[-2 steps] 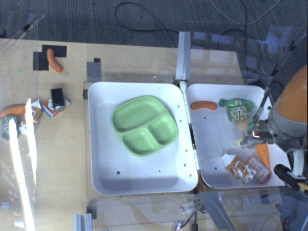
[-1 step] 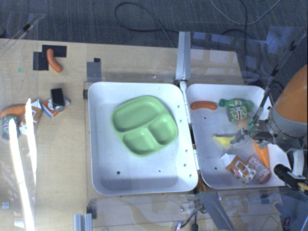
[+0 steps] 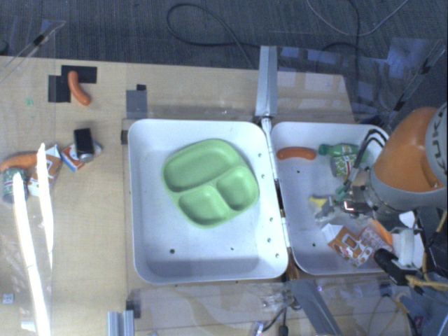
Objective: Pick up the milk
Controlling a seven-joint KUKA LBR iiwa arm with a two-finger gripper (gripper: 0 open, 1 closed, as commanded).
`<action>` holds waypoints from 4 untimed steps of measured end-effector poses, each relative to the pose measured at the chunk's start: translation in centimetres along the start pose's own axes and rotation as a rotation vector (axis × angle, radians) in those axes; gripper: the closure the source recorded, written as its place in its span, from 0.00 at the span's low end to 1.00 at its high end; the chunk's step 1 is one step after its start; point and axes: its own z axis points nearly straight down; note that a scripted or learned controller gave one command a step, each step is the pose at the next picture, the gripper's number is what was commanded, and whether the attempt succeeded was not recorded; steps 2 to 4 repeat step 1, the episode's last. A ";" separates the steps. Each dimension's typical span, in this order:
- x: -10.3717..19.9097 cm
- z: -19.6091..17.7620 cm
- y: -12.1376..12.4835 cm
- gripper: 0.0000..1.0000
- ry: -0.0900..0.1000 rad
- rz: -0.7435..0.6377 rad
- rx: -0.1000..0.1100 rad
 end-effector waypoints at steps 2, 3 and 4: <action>-4.6 4.9 0.8 0.00 -0.004 -0.046 -0.017; -4.6 4.9 0.8 0.00 -0.004 -0.046 -0.017; -4.6 4.9 0.8 0.00 -0.004 -0.046 -0.017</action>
